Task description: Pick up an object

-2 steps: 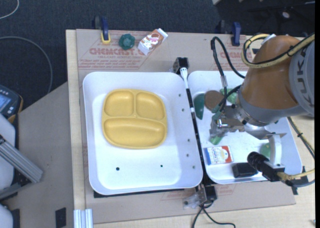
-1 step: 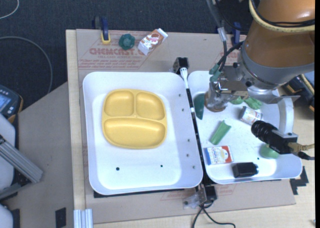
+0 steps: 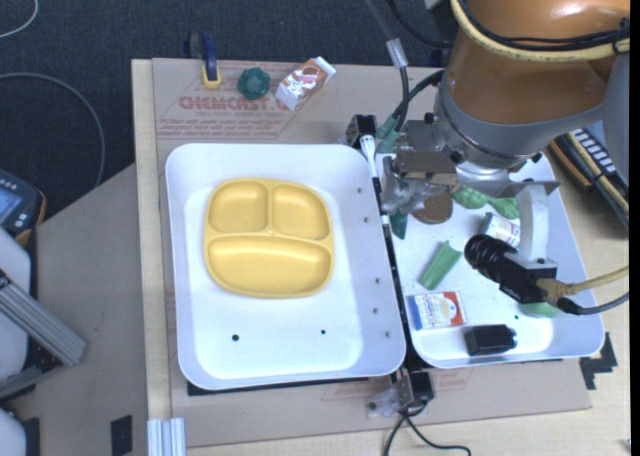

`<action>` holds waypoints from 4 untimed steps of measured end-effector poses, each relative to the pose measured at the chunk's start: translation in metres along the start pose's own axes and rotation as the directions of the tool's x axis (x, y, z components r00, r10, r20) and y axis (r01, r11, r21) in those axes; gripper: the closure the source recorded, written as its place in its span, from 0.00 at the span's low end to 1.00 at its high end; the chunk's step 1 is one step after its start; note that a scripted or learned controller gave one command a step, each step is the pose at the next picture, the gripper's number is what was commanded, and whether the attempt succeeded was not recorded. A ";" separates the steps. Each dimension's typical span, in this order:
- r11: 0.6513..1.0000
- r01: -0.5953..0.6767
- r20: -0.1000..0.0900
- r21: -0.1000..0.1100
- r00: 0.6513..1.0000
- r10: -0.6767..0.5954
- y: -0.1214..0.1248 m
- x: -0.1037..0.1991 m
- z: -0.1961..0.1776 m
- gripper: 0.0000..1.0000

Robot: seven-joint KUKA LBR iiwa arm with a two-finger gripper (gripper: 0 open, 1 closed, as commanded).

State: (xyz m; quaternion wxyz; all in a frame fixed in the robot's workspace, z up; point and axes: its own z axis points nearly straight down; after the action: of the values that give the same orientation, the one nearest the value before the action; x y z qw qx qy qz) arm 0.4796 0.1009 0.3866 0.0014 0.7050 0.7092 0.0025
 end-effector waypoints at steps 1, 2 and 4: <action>1.000 -0.004 0.002 0.000 1.000 0.004 0.000 -0.003 -0.009 1.00; 1.000 -0.003 0.002 -0.002 1.000 0.003 0.001 -0.002 -0.019 1.00; 1.000 0.000 -0.001 0.000 1.000 0.000 0.000 0.012 0.032 1.00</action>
State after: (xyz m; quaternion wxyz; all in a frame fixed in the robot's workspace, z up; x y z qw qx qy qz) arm 0.4795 0.1128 0.3546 0.0011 0.7049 0.7093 0.0026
